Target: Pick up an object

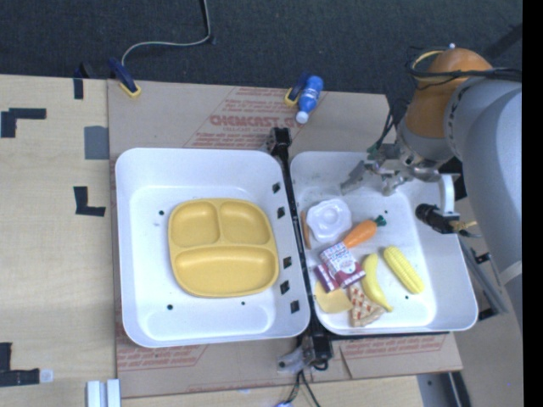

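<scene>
Candidates for the pick, all in the right bin [441, 312]: a carrot [360, 233] near the middle, lying at a slant with its green tip toward the arm; a white lidded cup [327, 220] just beside it on the left; a red packet [338, 264] below the cup; an ear of corn [403, 269] and a banana [375, 281] side by side toward the near right; a waffle piece [364, 305] and a yellow slice [332, 298] at the near edge. None of them is lifted; you have every item lying on the bin floor. The gripper [379, 176] hangs over the far part of that bin, above bare floor, with its two fingers spread apart and nothing between them. The step in hand, as you may judge it, is the approach: no object is yet chosen or touched. The carrot and cup lie nearest the fingers, so your next move likely calls for a shift toward the middle of the bin, then a descent with the fingers straddling one item. The left bin [136, 227] holds a yellow divided plate [224, 248], well apart from the gripper.
</scene>
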Robot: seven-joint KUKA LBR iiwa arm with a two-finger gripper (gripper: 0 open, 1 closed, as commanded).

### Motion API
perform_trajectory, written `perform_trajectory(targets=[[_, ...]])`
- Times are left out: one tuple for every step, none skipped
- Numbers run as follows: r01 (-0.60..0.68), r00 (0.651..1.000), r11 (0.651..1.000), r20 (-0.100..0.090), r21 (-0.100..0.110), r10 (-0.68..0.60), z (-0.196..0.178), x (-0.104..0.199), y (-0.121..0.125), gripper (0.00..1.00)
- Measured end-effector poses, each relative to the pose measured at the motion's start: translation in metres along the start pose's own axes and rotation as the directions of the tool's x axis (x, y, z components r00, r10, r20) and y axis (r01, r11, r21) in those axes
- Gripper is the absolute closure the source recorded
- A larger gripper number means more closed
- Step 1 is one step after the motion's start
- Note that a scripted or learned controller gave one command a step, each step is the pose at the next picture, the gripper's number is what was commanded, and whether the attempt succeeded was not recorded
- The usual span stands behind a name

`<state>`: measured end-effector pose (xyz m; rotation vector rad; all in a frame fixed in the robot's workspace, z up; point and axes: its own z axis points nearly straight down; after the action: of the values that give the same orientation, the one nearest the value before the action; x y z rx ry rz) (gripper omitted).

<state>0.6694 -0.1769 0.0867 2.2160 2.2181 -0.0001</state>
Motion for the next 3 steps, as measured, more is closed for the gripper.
perform_trajectory(targets=[[0.002,1.000,1.000,-0.011,0.007,-0.002,0.001,-0.041,0.000,0.00],[-0.001,1.000,1.000,-0.002,0.000,0.001,-0.001,-0.025,-0.054,0.00],[0.001,1.000,1.000,-0.003,-0.002,-0.001,0.000,0.003,-0.001,0.00]])
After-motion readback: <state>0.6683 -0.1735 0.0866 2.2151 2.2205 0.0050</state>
